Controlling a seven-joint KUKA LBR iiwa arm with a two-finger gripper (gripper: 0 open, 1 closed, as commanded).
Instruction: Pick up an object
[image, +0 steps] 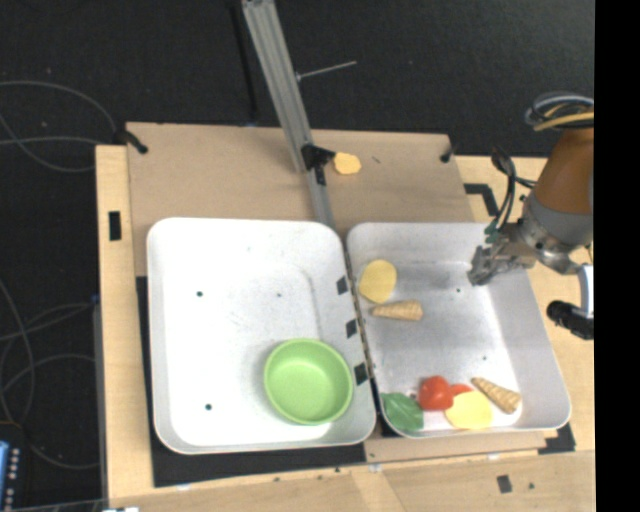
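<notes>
Nearest the camera, along the front edge of the right bin (520, 320), a small cluster of toy foods sits pressed into the lower corner: a green piece (402, 410) by the divider side, a red tomato-like piece (435, 392) just beside it, a yellow piece (470, 411) touching the red one, and a tan cone (497, 394) lying tilted against the yellow piece's far side. Any of these could serve as the object to pick, and none is between the fingers. To the left, in the left bin (200, 260), a green bowl (308, 380) stands upright near that bin's front right corner.

Farther back in the right bin, a second tan cone (398, 311) lies on its side close to the divider, with a pale yellow round piece (377, 281) just beyond it, almost touching.

At the right bin's far right side, the gripper (482, 270) hangs over the bin floor near the rim, well apart from all the objects. Whether its fingers are apart or together cannot be told from this angle. The grey arm (565, 200) with its orange band rises behind it.

Beyond the bins, on the brown bench (220, 170), a small yellow-orange piece (347, 163) lies beside the base of a slanting metal pole (285, 90).
</notes>
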